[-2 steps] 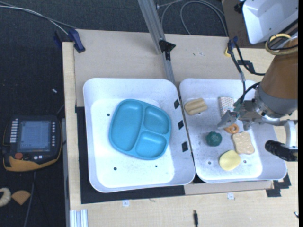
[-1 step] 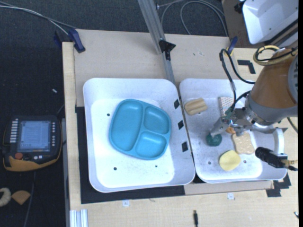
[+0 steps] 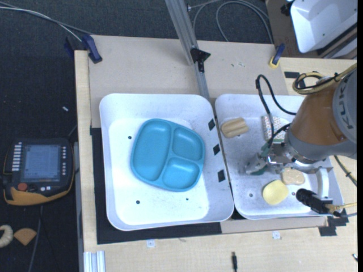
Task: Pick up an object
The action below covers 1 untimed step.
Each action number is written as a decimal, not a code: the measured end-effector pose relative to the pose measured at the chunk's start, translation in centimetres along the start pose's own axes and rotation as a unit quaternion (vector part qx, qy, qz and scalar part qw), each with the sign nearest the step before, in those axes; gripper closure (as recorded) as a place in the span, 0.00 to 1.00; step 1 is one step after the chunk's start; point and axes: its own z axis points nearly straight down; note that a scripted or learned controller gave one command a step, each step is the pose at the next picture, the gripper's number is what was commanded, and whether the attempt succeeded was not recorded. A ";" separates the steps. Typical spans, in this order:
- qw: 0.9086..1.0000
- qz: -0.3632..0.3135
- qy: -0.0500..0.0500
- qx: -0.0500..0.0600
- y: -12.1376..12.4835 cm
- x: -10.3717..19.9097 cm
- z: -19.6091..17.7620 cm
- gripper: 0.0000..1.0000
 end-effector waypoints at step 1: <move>1.000 0.000 -0.001 -0.003 0.2 0.0 -1.4 1.00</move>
